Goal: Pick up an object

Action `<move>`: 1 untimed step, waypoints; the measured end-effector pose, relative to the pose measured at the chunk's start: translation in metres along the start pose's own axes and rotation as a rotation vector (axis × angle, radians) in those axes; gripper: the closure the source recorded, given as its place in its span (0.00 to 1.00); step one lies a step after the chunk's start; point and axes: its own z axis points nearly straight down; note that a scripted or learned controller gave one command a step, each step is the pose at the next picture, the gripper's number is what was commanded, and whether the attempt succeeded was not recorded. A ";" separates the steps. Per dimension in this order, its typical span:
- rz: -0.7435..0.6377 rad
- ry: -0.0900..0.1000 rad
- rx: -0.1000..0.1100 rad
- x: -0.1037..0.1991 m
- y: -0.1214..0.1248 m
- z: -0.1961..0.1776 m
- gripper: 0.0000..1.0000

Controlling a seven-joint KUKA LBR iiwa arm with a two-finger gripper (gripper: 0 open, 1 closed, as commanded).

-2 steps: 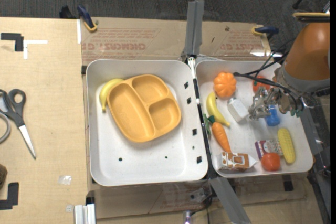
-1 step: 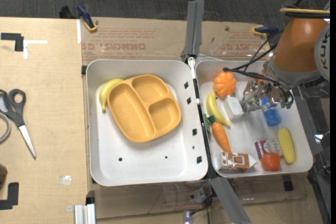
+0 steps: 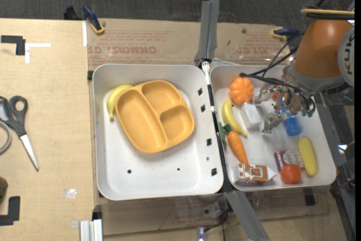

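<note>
The gripper (image 3: 274, 112) hangs low over the right bin (image 3: 324, 138), its fingers pointing down among cables; whether they are parted or closed cannot be told, and nothing is clearly seen between them. At its 9 o'clock, just beside it, lies a white block (image 3: 250, 117). At 3 o'clock, close by, is a blue object (image 3: 293, 126). Toward 10 o'clock sits a small orange pumpkin (image 3: 242, 91). A banana (image 3: 231, 119) lies past the white block, with a carrot (image 3: 238, 148) at 7 o'clock. A corn cob (image 3: 307, 156), a tomato (image 3: 291, 174) and a brown carton (image 3: 252, 174) lie toward 5 and 6 o'clock. The left bin (image 3: 107, 166) holds a yellow divided plate (image 3: 152, 115).
</note>
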 end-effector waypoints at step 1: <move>0.190 0.004 -0.001 0.076 -0.030 0.001 0.00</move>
